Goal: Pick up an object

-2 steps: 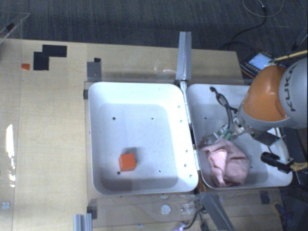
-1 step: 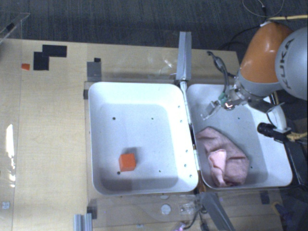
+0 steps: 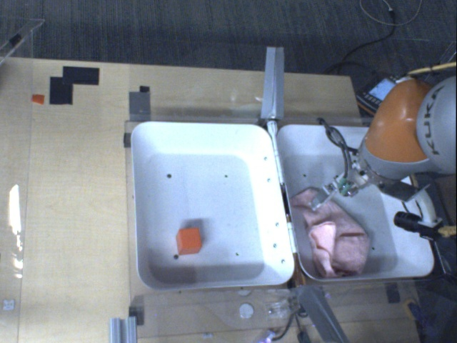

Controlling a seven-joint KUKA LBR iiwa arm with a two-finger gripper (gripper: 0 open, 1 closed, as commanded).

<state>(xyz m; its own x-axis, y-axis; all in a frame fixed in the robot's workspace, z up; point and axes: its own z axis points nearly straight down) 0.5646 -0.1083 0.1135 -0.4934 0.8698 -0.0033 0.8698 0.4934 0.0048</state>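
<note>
End effector (image 3: 323,198) sits low in the right bin (image 3: 407,263), tip at the upper-left edge of the pink cloth (image 3: 334,239), apparently touching it; can't tell how it is set or whether it has any fabric. Cloth is crumpled in the bin's lower-left part, long axis running from upper left to lower right, paler fold in the middle. Arm (image 3: 410,131) enters from the right, orange band above the wrist. Left bin (image 3: 153,148) has an orange cube (image 3: 189,241) near its lower-left area. Both bins rest on the wooden worktop (image 3: 64,227).
</note>
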